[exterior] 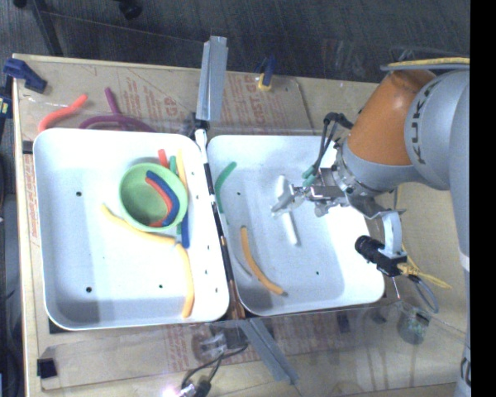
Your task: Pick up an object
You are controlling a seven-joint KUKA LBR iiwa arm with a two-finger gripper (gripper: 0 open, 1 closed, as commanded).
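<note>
1. The grey arm [430,131] with its orange band reaches in from the right, over the right bin [314,300].
2. Its gripper [288,213] hangs above the middle of that bin – whether the fingers are open or closed cannot be told from this angle.
3. Nothing is seen between them.
4. In the right bin lie an orange strip [256,263] near the lower left and a green strip [223,180] by the upper left wall, both apart from the gripper.
5. The left bin [66,288] holds a green bowl [151,195] with red and blue strips – a long yellow strip [186,284] runs down beside it.
</note>
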